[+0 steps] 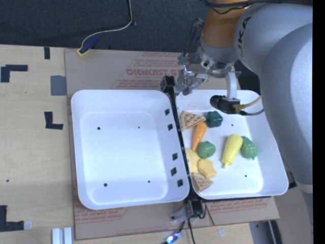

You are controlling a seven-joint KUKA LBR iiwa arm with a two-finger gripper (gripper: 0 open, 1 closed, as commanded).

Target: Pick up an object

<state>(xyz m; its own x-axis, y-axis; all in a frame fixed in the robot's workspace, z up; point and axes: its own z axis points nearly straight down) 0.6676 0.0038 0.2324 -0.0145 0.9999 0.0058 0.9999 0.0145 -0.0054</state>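
The grey arm [277,65] fills the right side of the camera view, its orange band [226,9] above the wrist, reaching in over the far edge of the right bin [264,179]. Beside it the left bin [122,146] sits on the table [30,151] with its floor bare. All the candidate objects lie in the right bin, crowded toward the divider: a yellow corn cob [231,149] near the middle, an orange carrot [198,135] slanted just beside a waffle-patterned wedge [191,119], a second wedge [201,182] at the near edge, yellow pieces [199,162] touching it, a green pepper [206,149] between carrot and corn, another green piece [249,148] against the corn's right side, and a dark green piece [214,118] by the far wall. The end effector [187,80] hangs above the far end of the divider, apart from every object; whether its fingers are spread or closed I cannot tell, since the metal parts blur together. To do the pick well, I would choose the corn cob, which has open floor on its near side, move across and above it, align the fingers across its narrow width, and descend straight so the neighbouring green pieces are not nudged.
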